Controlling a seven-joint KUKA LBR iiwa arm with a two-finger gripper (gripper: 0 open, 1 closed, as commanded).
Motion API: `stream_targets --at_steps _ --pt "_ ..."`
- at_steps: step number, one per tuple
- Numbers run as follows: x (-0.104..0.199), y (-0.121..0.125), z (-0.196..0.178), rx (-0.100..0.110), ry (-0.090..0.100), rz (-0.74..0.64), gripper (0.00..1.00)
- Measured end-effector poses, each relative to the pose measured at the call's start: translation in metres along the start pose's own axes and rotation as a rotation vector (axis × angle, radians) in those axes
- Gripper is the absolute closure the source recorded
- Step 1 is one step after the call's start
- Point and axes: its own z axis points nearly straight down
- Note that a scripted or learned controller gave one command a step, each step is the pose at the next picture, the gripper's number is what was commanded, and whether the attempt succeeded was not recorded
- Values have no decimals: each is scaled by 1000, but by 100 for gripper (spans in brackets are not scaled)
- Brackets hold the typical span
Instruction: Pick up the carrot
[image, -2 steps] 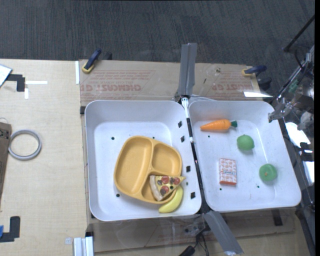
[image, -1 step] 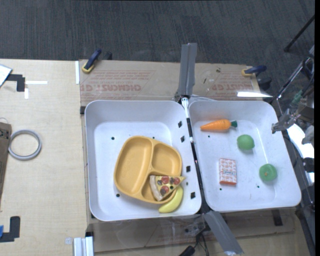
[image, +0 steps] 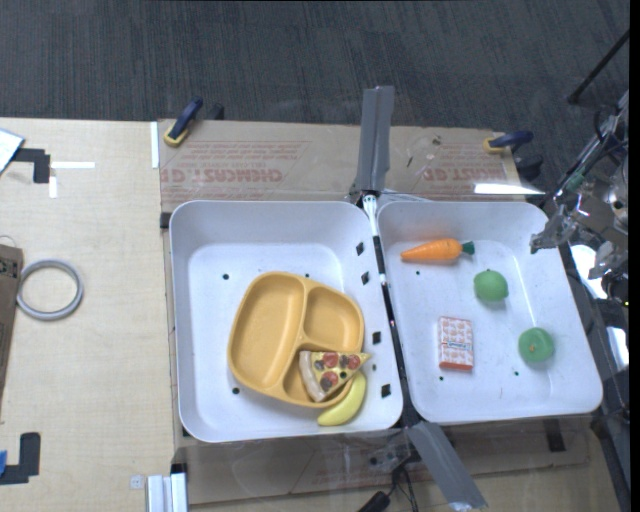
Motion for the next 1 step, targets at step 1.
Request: stream_targets --at_steps 1 --pt "18 21 45 1 0 -310 0"
